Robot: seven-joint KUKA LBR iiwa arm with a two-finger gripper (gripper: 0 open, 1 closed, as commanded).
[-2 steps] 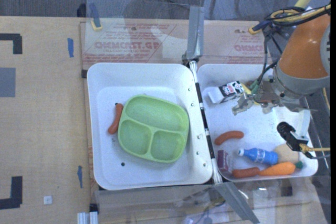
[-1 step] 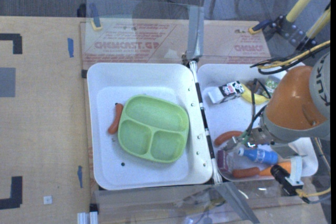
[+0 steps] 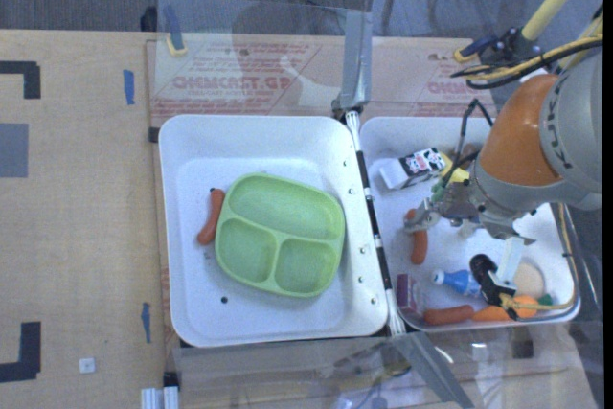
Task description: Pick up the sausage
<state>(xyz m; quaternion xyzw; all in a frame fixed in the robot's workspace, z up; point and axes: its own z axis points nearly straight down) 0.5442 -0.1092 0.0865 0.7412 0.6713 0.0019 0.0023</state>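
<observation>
1. Camera view: gripper [image 3: 421,217] low in the right bin [image 3: 565,306], right of frame centre, under the grey arm [image 3: 575,144] with its orange band [image 3: 517,144].
2. Sausage [image 3: 419,247] on the right bin floor, just below the gripper tip in the frame, near the bin's left wall.
3. Sausage long axis close to vertical in the frame, one end toward the gripper, the other toward the lower edge.
4. Jaw opening too small and blurred to judge; cannot tell whether touching the sausage.
5. Second orange-red sausage [image 3: 210,216] in the left bin [image 3: 182,302], upright in the frame, beside the green divided plate [image 3: 280,235].
6. Milk carton [image 3: 412,168] above the gripper; a third sausage [image 3: 448,314], blue bottle [image 3: 458,281] and egg [image 3: 528,280] lower right.
</observation>
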